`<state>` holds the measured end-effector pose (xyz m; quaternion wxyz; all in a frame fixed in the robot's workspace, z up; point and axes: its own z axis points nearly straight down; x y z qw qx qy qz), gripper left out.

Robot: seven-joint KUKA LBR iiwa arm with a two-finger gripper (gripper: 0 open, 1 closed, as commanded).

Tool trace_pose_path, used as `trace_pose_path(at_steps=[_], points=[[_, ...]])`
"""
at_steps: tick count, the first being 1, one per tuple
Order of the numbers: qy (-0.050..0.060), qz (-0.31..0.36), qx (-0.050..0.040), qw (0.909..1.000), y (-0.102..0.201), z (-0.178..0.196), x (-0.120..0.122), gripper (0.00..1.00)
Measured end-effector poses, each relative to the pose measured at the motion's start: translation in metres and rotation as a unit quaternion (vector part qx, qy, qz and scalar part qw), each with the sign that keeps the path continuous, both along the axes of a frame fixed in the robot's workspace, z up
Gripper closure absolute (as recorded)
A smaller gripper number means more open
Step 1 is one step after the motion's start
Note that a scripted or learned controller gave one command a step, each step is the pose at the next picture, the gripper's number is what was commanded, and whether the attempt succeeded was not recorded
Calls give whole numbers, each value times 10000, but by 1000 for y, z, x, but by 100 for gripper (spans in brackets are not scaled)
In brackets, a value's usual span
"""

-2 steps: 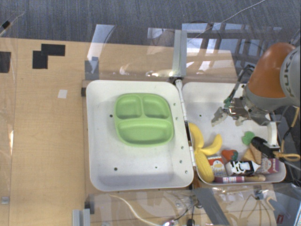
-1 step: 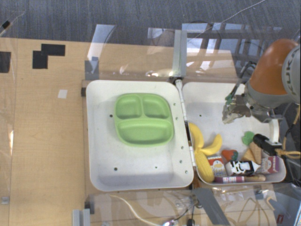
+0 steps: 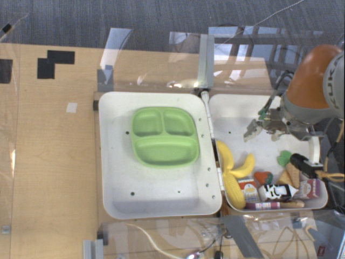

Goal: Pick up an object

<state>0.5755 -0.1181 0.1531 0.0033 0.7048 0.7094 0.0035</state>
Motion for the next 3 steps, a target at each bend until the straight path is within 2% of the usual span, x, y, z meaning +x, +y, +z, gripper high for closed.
trace_pose_path(at_steps=[1,2,3], points=[[11,55,-3,10000,24,-59,-50,0],[-25,65,9,10000,26,-47,-48,100],[21,1306,-7,9914,28,12,-16,100]])
